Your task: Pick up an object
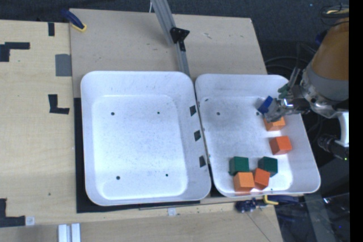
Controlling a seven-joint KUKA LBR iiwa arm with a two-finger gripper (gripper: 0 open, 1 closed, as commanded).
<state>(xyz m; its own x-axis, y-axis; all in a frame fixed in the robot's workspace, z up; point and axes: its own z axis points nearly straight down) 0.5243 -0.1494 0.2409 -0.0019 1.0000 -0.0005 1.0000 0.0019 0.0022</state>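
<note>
Low over the right bin [218, 90], at the right of the frame, hung the claw [274, 112], reaching in from the grey arm [332, 73] with its orange band. Blue parts of it sat directly above an orange block [275, 124] near the bin's right wall. Whether the claw was spread or closed could not be told, and nothing could be seen clearly gripped between its tips; the block lay right under it, touching or nearly so.

Just below that block lay a second orange block [281, 145]. Toward the lower right of the frame, near the bin's front edge, four blocks clustered together: a green block [239, 164], a darker green block [267, 165], and two more orange blocks [244, 181] [262, 178] in front of them.

The left bin [91, 85] filled the middle of the frame. A metal rail [160, 0] ran slantwise from the top of the frame down to where both bins met.
</note>
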